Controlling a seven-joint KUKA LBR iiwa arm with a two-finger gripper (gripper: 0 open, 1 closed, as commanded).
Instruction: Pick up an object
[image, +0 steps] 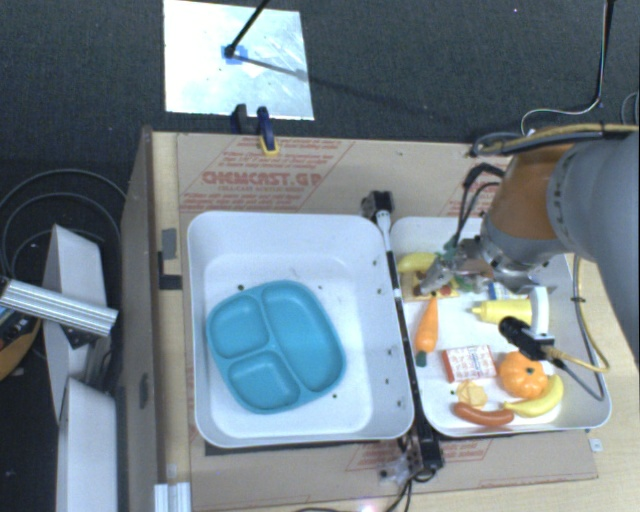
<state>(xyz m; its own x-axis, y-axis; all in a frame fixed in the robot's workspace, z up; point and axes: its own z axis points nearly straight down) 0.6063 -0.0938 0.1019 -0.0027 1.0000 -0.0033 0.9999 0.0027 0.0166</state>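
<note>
Down in the right bin (598, 405), a spread of toy food lies within reach: an orange carrot (428, 324) slanting along the left edge just beside the divider, a yellow piece (416, 263) above it near the top left corner, a yellow bottle-like item (500, 311) in the middle, a small red and white packet (469, 361) below that, and an orange fruit (523, 375) touching a banana (537, 400) toward the lower right. A red sausage (483, 414) lies along the bottom edge with a small pale piece (472, 393) just above it. The gripper (448, 268) sits low over the upper left part of this bin, right beside the yellow piece and above the carrot's top; whether it is spread or pinched together cannot be made out, and nothing can be seen caught in it. The grey arm (590, 195) with its orange band (525, 195) comes in from the right above the bin. The left bin (210, 235) carries a blue divided tray (275, 343), resting flat, well apart from the food.
</note>
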